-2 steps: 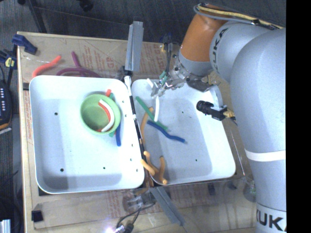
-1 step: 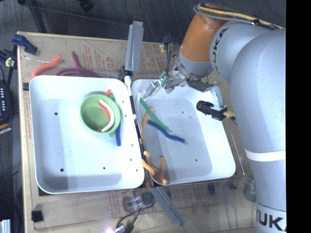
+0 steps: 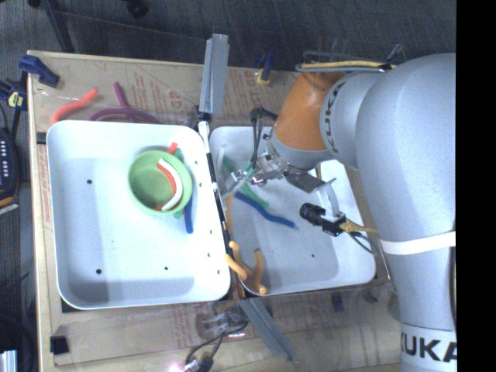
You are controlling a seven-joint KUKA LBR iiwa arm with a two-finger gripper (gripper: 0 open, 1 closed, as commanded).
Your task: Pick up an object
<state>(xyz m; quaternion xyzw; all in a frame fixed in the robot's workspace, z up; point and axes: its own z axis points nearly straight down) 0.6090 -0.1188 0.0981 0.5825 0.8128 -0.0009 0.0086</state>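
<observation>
Reaches in from the right, with the pincer [image 3: 246,175] low over the upper left of the right bin [image 3: 353,266]. Cannot tell whether apart or together; too small and cluttered there. Nothing visibly clamped. Looks like the approach step, with no grasp made yet. Nearest candidates: a green strip [image 3: 229,165] just beside the tip, and a blue-green stick [image 3: 266,208] slanting just below. Farther off: orange pieces [image 3: 246,273] at that bin's lower left corner, and a green bowl [image 3: 159,181] in the left bin [image 3: 93,246]. Next, probably: settle squarely over one piece, close, then lift clear of the bin wall.
</observation>
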